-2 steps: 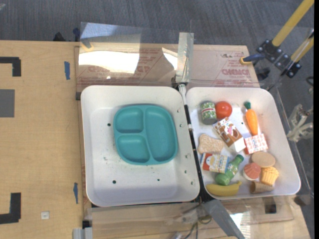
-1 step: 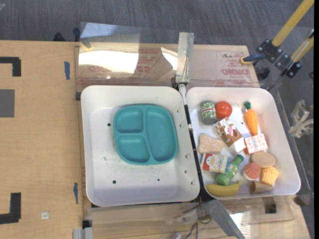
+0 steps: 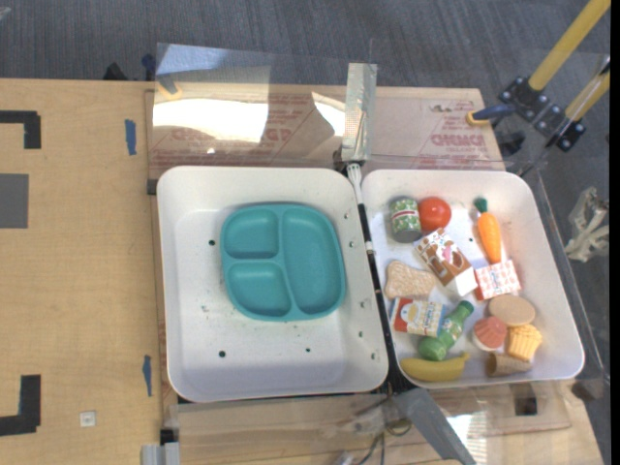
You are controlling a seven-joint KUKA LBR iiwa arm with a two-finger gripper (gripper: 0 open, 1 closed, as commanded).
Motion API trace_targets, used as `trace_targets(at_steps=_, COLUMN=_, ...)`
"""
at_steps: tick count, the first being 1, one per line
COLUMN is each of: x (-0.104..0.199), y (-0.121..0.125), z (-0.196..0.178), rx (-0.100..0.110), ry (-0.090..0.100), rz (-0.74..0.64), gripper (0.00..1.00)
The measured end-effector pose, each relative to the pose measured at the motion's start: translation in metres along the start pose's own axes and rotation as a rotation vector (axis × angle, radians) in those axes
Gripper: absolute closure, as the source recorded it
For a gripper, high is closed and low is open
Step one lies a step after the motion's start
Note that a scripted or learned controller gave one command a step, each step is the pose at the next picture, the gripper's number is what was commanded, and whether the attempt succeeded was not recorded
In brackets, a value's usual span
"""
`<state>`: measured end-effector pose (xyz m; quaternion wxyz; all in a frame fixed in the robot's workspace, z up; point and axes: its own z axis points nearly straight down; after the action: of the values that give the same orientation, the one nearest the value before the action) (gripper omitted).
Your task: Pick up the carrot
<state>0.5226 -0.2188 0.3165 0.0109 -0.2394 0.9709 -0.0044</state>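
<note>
Carrot [image 3: 489, 235] open above — tomato [image 3: 435, 211] near, red-white packet [image 3: 497, 279] touching its tip

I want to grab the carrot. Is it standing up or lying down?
Lying down. The carrot rests flat on the floor of the right bin, green top toward the far wall, orange tip toward the small red-and-white box.

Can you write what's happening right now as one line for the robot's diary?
task: pick up carrot | carrot: lying in right bin, far side, beside tomato | left bin: holds teal tray | status: carrot not yet picked

Teal tray [image 3: 284, 262] in left bin [image 3: 184, 289]; tomato [image 3: 435, 212], banana [image 3: 433, 368] right.
</note>
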Motion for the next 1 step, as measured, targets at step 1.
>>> trace_targets(at_steps=1, x=-0.0022, y=-0.001, z=-0.0118, rx=0.006, ry=-0.008, rz=0.002, gripper=1.0)
